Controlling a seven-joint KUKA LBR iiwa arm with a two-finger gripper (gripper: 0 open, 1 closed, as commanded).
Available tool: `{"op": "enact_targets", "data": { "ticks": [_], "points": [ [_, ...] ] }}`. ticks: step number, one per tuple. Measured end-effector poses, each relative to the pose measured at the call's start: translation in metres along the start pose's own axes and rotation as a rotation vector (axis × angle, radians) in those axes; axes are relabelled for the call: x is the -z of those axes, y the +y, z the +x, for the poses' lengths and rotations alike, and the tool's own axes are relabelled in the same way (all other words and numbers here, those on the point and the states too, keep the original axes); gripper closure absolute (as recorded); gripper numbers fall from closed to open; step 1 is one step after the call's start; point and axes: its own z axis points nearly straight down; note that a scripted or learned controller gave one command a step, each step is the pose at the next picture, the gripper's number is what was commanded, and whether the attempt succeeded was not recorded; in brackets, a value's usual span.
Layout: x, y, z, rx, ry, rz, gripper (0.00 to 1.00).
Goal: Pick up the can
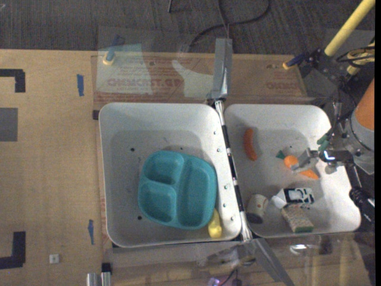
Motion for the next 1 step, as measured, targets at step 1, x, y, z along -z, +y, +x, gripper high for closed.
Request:
{"op": "enact_targets", "data": {
  "ticks": [1],
  "points": [
    [-0.1414, -0.0053, 0.0206, -0.114, -0.001, -0.005, 0.0]
  ]
}}
